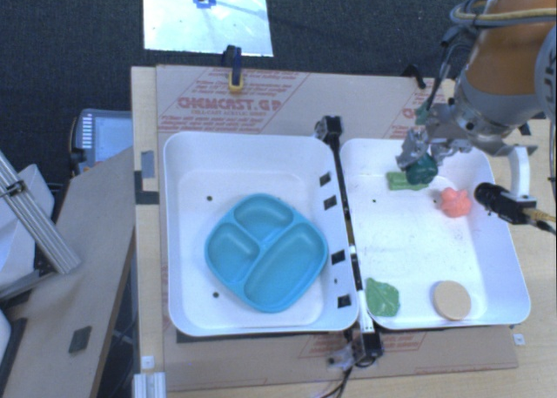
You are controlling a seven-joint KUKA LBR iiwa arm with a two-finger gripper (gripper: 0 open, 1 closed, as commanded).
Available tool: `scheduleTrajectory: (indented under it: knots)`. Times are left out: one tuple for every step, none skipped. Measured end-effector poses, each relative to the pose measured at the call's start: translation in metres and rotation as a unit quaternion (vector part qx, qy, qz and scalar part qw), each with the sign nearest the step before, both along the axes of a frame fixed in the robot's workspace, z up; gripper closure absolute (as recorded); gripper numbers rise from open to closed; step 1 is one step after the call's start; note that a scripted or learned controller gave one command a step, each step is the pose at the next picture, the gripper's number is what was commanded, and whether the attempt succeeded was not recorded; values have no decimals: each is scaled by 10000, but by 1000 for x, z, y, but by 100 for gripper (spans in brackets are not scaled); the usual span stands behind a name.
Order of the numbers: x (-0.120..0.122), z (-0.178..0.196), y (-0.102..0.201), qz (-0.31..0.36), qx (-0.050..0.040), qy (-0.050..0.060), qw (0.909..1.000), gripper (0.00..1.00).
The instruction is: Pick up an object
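Your desk (144,239) stands on dark carpet and carries a printed cardboard sheet (261,100), with two shallow white bins side by side on it.

The end effector (415,161) is low at the far end of the right bin (505,300), directly over a small teal object (425,173) and, as far as you can see, touching it or nearly so. From this slanted view you cannot tell how far open it is, nor whether the object is gripped. Treat nothing as held yet.

That teal object sits near the bin's far wall and touches a flat light green piece (398,181) on its left. It looks like a small toy, probably light and stiff enough, perhaps a little smooth. You would do best to take it across its narrow body from above, so that the green piece is not caught with it.

Near it, toward the right wall, lies a pink object (454,203). It is rounded and may roll if nudged. At the near end, well apart, lie a green leafy piece (381,298) and a tan disc (452,300). The disc is flat and would be hard to get under.

The left bin (191,161) holds a blue divided plate (265,252).
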State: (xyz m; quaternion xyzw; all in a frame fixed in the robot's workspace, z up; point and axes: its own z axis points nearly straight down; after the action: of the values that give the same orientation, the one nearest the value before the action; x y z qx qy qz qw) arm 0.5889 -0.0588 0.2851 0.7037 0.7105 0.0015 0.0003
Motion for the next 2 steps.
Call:
scheduleTrajectory:
  knots:
    - [16, -16, 60, 3, 3, 5, 10000, 100]
    - [31, -40, 109, -4, -1, 10, 10000, 100]
